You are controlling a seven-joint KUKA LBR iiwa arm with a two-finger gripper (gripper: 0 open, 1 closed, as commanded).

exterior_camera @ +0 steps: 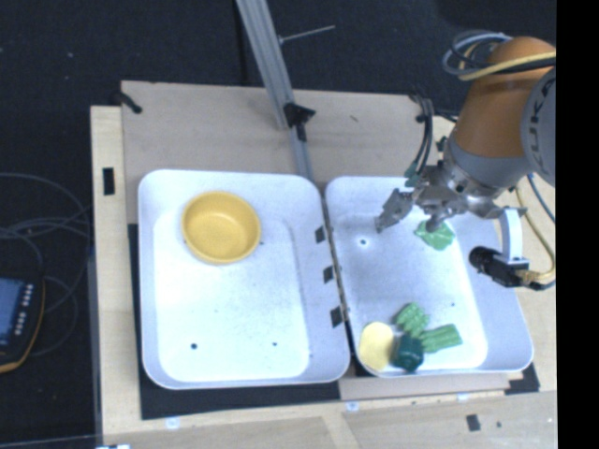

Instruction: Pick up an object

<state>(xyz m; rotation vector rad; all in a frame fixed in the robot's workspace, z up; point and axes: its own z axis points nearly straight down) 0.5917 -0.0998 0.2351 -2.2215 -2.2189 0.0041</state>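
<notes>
A: So, where do we stand on picking something up?

B: We judge it early to midway. Our two-finger gripper [415, 215] hangs over the far part of the right shallow white bin [487, 293], its fingers spread apart, one dark finger out to its left and the other beside a pale green soft-looking piece [436, 236]. That piece lies just under and to the right of the gripper, touching or nearly touching the nearer finger, but we do not see it clamped between the two. So nothing is lifted as far as we can tell; the closing and the raising are left.

A: And what else could we take?

B: Well below the gripper, in the bin's near corner, we count four items bunched together: a pale yellow round disc [376, 343], a dark teal chunky block [408, 353], a green knobbly plastic piece [409, 317] and a green stubby cylinder [442, 337]. With the pale green one, that makes five in this bin.

A: The other bin?

B: Far to the gripper's left, the left shallow white bin [225, 325] holds one yellow plastic bowl [221, 226]. Two bins, one bowl, on the wooden tabletop [206, 129].
</notes>
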